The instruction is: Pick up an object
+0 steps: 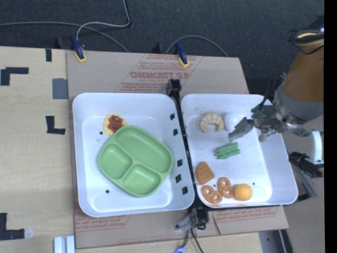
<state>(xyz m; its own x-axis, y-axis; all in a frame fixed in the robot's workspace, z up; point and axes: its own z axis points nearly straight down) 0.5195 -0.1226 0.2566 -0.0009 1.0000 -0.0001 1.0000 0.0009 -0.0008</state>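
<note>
The bench (31,157) fills most of the frame, pale wood on the left with a brown cardboard sheet (152,73) laid over its middle and clamped along the top edge. On that sheet sit the two white bins side by side. The left bin (87,109) holds a green divided plate (136,161), tilted a little, taking up most of its floor. Just beyond the plate's upper left corner lies a small pizza slice toy (113,124), yellow with red on top.

My arm (305,83) comes in from the right edge of the frame, orange above and grey below, hanging over the upper right part of the right bin (274,167). My gripper (251,129) points toward the left over that bin, and its two fingers stand apart, open, with nothing between them.

In the right bin, a croissant (211,122) lies near the upper left, just left of my gripper, with a white rounded thing (231,121) beside it that I cannot tell apart from the bin floor well. Below the nearer finger lies a bunch of green beans (227,152), close to it though I cannot tell if they touch. Along the lower edge sit a brown piece of toast (204,172), two pretzels (218,190) and an orange (243,192), close together.
</note>
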